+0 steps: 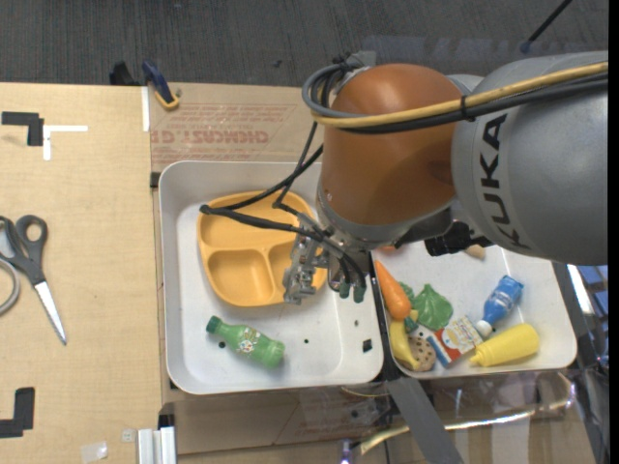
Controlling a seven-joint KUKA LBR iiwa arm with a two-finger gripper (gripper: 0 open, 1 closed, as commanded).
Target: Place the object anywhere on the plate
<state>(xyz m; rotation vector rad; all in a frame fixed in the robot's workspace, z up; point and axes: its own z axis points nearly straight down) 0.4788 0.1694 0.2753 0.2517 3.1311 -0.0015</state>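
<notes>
A yellow-orange divided plate (240, 259) lies in the left bin (179, 288), toward its far side. My gripper (314, 278) hangs over the plate's right rim, under the big orange band of the arm (387, 153). Cables drape across the plate's far edge. A green toy bottle (247, 342) lies on its side on the bin floor, just in front of the plate and to the gripper's lower left, apart from it. I see nothing held in the gripper; the wrist hides part of it.
The right bin (556, 351) holds a carrot (392, 290), a green leafy toy (431, 307), a blue bottle (501, 300), a yellow squeeze bottle (505, 346) and small packets. Scissors (34, 269) lie on the cardboard at left. The arm covers the back of both bins.
</notes>
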